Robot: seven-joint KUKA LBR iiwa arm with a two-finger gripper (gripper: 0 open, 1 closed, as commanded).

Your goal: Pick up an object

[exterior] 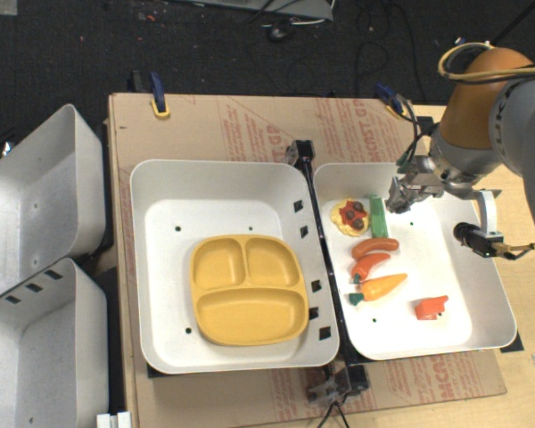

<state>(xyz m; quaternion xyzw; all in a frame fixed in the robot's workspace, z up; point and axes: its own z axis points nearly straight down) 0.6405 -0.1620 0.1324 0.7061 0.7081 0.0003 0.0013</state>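
cardboard covers the bench (214, 123) under two shallow white bins, with dark floor and cables beyond. nearest the hand (399, 194) in the right bin (464, 328) are a small green block (378, 216) and, touching its left side, a round pizza toy (349, 217); either looks like the likely pick. below them lie a red sausage (374, 247), an orange carrot (381, 284) and, apart to the right, a small red piece (431, 307). the left bin (160, 194) carries a yellow divided plate (249, 289). the hand hangs just right of the green block, at the bin's upper part (whether it is wide or narrow i cannot tell from this angle), and nothing shows between its tips. this reads as the approach step; the next move likely calls for lining up over one toy and descending.
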